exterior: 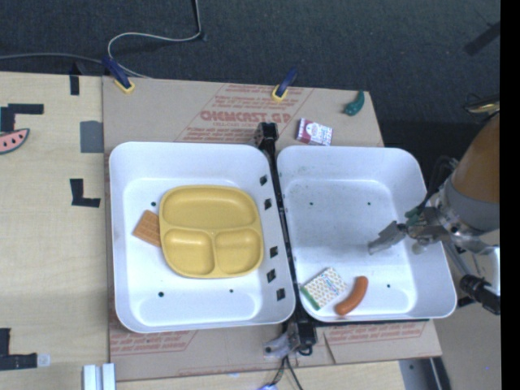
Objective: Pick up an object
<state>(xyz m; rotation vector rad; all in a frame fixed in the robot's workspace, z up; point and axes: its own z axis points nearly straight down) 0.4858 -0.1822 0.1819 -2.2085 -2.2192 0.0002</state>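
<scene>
the pincer (pixel 388 240) hangs over the right side of the right bin (pixel 349 162), and whether it is open or closed cannot be told; nothing shows between its tips. just below and to its left lie an orange sausage (pixel 352 296) and, beside that, a small patterned packet (pixel 323 287). well off to its left, in the left bin (pixel 130 218), a yellow divided plate (pixel 213 229) partly covers a brown cracker (pixel 147 228).

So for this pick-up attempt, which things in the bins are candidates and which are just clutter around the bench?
Candidates in the bins:
yellow divided plate
brown cracker
patterned packet
toy sausage
gripper over the right bin

Clutter outside:
small red packet
teal clip
yellow clamps
</scene>
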